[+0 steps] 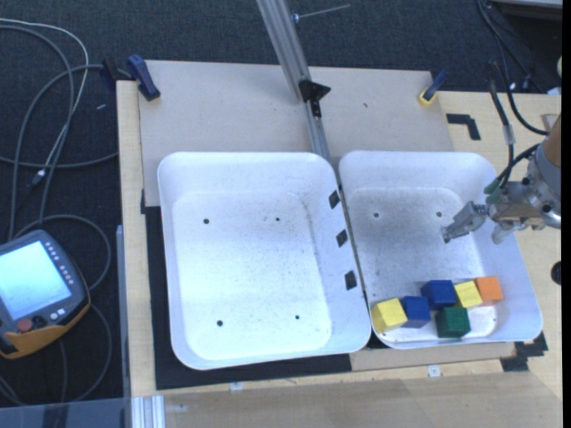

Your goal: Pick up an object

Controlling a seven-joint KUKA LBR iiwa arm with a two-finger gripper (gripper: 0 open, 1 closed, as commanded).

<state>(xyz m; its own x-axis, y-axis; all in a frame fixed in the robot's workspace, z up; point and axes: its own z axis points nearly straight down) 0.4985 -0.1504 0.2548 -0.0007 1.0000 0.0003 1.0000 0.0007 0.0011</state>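
- Looking down, camera view: hand (470, 221) hangs over the right bin (393, 172), near its right wall, above bare floor. One finger (458, 224) pokes left; the other sits by the wall. They read as apart, nothing between them.
- Blocks sit bunched in the right bin's near corner, well apart from the hand: yellow block (389, 314), blue block (416, 309), darker blue block (439, 292), green block (451, 321), second yellow block (467, 293), orange block (489, 287). A white one may lie beside the green; hard to tell against the bin.
- Left bin (245, 257) carries no blocks.
- Step in hand, as I judge it: approach, no target reached yet.
- Doing it well: go for an edge block. The yellow block at the cluster's left end looks freest, with open floor on its far side.
- Set the fingers across two free faces, so neither lands on a neighbour.
- Risk: middle blocks touch; a finger could wedge or shove them. The near wall crowds the green.
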